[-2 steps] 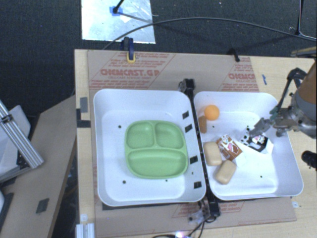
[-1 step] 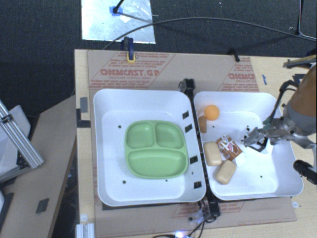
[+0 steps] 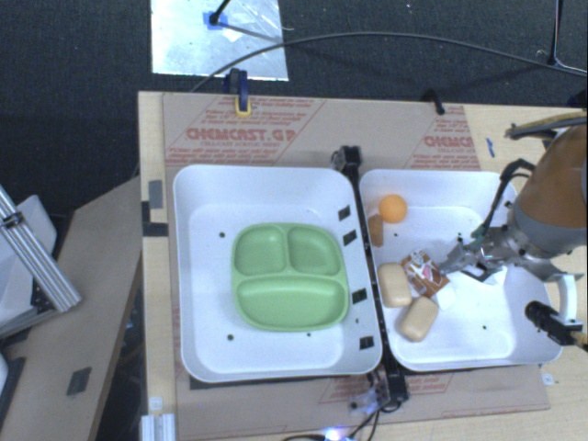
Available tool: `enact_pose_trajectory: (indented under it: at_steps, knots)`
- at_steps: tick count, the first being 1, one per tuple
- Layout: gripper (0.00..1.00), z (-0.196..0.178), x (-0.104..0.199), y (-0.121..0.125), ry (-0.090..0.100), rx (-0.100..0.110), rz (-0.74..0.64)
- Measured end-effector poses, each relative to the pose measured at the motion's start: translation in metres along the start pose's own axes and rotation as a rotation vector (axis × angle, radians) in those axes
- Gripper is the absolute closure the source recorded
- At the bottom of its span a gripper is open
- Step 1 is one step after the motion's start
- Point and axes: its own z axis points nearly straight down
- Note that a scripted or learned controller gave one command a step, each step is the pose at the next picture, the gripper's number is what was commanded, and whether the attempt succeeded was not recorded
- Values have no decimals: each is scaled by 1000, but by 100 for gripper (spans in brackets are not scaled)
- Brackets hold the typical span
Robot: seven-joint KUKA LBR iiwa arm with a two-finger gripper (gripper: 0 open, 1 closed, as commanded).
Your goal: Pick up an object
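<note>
Two shallow white plastic bins side by side on a brown board. In the left bin (image 3: pixel 197 274), a pale green divided plastic plate (image 3: pixel 290 277) lying flat near the middle. In the right bin (image 3: pixel 478 338), an orange ball (image 3: pixel 393 209) at the far left corner, a tan strip (image 3: pixel 376 230) beside it, a beige rounded block (image 3: pixel 395 285), a second tan block (image 3: pixel 417 320) just nearer, and a red-brown and white packet (image 3: pixel 424 273) touching the first block. Reaching in from the right, a grey two-finger gripper (image 3: pixel 457 262) low over the bin, tips just right of the packet; fingers apart or together, cannot tell.
</note>
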Motion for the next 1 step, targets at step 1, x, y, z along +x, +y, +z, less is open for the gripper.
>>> enact_pose_trajectory:
  at_steps: [1]
  knots:
    - [0,11,-3,7,-11,-27,-1]
